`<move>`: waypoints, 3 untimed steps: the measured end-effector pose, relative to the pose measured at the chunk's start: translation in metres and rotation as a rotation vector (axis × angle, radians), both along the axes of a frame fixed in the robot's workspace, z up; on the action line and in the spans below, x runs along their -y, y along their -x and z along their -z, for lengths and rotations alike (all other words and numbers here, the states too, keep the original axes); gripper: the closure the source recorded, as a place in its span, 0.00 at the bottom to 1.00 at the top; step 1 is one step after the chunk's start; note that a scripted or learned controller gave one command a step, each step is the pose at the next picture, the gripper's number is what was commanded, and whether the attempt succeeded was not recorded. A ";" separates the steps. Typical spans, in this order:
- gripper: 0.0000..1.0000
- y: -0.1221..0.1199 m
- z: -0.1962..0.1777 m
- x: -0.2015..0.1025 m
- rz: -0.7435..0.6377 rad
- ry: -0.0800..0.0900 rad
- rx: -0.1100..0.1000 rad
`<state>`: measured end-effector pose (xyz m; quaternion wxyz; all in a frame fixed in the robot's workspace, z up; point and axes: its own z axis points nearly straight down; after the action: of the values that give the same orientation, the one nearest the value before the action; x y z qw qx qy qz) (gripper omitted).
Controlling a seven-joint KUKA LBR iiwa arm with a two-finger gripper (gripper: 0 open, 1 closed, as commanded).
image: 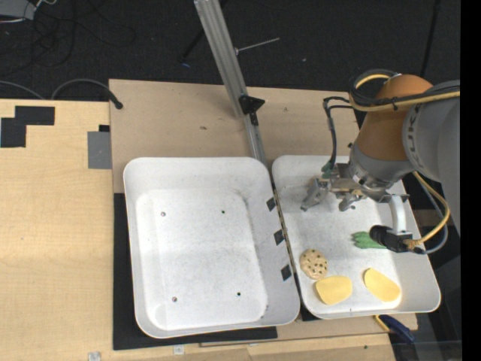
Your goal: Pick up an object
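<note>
1. Gripper (329, 199) sits mid-right of frame over the right bin (428, 295); I see its fingers spread, gripping nothing.
2. Cookie (314, 262), two yellow pieces (333, 289) (382, 284) and a green item (365, 239) lie lower right, below it.

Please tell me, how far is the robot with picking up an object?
Nothing looks done yet. The claw hangs with spread fingers over a bare part of the right bin, with nothing between them. The cookie, the two yellow chips and the green piece lie on the bin floor. The whole grasp and lift are left.
</note>
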<state>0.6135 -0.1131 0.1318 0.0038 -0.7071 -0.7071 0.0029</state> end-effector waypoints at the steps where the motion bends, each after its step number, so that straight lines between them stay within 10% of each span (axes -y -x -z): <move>1: 0.00 0.000 0.041 -0.001 0.001 0.002 0.008; 2: 1.00 0.000 0.030 0.000 0.006 0.001 0.008; 3: 1.00 0.007 -0.024 0.008 0.005 0.002 0.012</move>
<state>0.6061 -0.1210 0.1557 -0.0011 -0.7088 -0.7054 -0.0007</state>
